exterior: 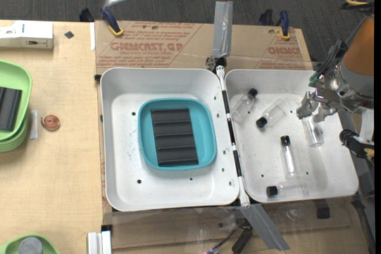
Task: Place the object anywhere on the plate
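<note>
1. Gripper [311,111] over right bin [333,187], upper right area; grip state impossible to tell.
2. Clear vials [288,154] scattered inside right bin.
3. Teal plate [208,128] left of right bin, inside left bin [119,146].

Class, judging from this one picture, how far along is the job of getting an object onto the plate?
Done: nothing; the teal plate in the left bin carries just its dark ridged insert. In hand: the gripper sits above a clear vial in the right bin. Left: grasp, carry, place.

Green tray [15,77] far left w/ orange disc [51,122] nearby; cardboard [178,44] behind bins.
</note>
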Controlling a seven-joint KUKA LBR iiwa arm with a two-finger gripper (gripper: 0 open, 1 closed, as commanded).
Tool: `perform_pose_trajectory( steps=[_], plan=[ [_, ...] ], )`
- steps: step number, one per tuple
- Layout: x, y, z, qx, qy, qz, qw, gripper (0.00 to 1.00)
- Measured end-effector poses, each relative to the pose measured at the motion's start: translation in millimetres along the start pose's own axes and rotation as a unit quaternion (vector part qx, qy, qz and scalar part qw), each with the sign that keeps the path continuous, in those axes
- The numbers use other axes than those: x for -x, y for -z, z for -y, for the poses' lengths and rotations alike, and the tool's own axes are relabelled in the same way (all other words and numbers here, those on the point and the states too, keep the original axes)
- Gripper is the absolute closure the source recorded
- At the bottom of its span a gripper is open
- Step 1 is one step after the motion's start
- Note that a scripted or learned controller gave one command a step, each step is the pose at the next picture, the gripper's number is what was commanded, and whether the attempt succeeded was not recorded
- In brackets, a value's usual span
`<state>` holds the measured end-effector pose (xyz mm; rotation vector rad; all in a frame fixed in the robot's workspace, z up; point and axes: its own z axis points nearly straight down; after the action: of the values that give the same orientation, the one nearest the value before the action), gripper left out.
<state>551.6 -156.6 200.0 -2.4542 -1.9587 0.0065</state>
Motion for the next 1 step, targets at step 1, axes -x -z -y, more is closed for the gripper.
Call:
perform_pose_trajectory(
  steps=[1],
  plan=[
    [0.0, 0.1, 0.0, 0.000, 0.000, 0.000, 1.0000, 0.00]
  ],
)
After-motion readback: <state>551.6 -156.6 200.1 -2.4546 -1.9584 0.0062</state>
